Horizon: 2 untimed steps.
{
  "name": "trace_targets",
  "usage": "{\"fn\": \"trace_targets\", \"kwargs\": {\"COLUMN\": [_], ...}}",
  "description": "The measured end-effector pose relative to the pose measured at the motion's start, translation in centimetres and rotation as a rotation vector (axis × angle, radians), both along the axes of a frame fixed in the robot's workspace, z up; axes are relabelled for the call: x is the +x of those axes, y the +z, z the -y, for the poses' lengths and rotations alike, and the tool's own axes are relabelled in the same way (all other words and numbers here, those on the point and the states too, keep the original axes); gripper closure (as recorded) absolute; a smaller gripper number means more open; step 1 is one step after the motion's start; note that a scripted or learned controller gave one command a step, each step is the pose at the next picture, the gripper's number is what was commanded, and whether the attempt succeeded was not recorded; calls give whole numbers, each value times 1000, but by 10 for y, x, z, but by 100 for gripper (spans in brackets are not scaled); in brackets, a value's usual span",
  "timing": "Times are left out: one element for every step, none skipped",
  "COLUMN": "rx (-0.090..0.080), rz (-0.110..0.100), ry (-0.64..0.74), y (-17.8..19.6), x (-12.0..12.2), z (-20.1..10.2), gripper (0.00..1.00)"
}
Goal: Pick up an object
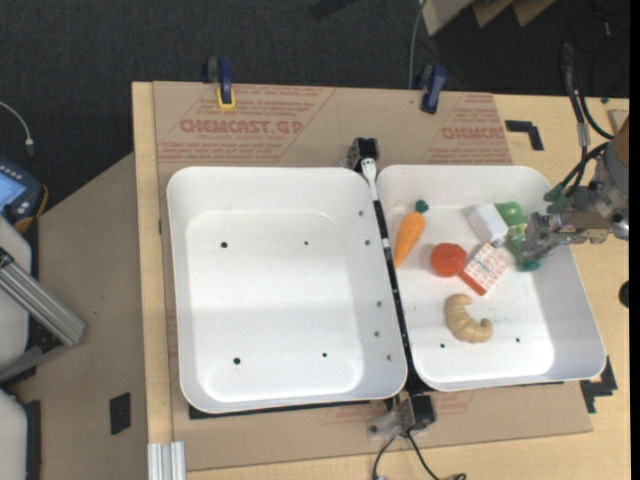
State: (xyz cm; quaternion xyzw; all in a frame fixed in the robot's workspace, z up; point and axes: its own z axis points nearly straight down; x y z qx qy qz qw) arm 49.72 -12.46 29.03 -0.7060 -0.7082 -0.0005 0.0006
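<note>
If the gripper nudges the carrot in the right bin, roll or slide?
The carrot is tapered and round-bodied, so it would probably roll in an arc rather than slide straight. It looks like a smooth plastic toy, so likely stiff, light and a bit slippery between fingers. It lies close to the right bin's left wall, which may stop it quickly.

Arm [610, 193] low at right, wrist down
</note>
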Motion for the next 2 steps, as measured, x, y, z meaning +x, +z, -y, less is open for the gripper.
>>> {"fn": "trace_targets", "kwargs": {"rx": [1, -7], "rz": [-8, 4], "ry": [-2, -7], "y": [-75, -99], "x": [-20, 33], "z": [-24, 47], "gripper": [100, 100]}}
